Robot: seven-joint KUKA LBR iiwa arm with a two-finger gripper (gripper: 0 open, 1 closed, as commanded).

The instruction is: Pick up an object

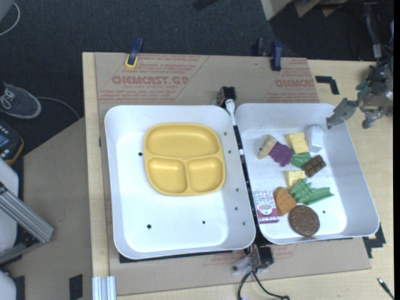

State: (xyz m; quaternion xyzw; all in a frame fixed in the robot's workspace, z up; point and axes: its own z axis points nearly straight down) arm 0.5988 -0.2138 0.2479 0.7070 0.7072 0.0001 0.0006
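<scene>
The right bin [356, 161] holds several small toy foods: a yellow block [298, 142], a purple piece [281, 154], a brown chocolate bar [314, 165], a green leafy piece [310, 193], an orange waffle [284, 200] and a round brown cookie [304, 220]. A white piece [314, 136] lies near the bin's far right corner. My gripper [350, 121] hangs over that far right rim, up and right of the white piece. It is open, with nothing between its fingers.
The left bin [125, 192] holds a yellow divided plate [185, 158]. A pink and white packet [267, 206] lies at the right bin's left wall, and a tan piece [267, 145] sits beside the purple one. Two clamps [275, 54] grip the bench's far edge.
</scene>
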